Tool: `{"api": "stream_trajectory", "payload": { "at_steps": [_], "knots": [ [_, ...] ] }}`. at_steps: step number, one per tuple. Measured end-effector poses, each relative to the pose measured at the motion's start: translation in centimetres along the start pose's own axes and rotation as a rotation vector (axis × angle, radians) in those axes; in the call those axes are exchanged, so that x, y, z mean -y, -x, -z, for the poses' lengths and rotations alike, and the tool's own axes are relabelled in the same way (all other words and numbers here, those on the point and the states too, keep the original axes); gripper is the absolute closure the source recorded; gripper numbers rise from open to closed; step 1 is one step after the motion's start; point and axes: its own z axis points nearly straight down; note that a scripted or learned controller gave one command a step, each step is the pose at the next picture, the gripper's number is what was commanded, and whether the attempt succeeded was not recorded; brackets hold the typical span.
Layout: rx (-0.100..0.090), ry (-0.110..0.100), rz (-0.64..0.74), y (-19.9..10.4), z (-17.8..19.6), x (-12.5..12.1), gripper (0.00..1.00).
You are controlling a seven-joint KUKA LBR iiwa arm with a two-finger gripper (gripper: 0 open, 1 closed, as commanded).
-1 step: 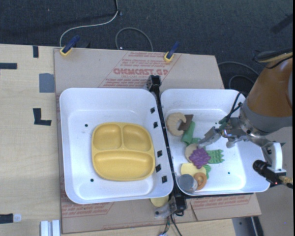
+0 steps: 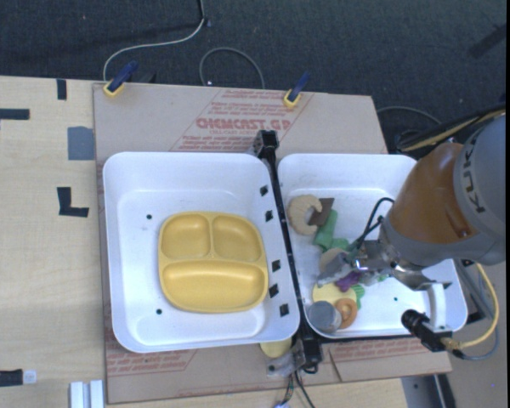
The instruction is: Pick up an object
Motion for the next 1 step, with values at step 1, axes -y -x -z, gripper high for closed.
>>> {"api": "stream_trajectory", "payload": {
  "at_steps": [1],
  "knots": [
    [0.006,0.011,-0.002,-0.94,-3.18,-0.85,0.00]
  ]
}}
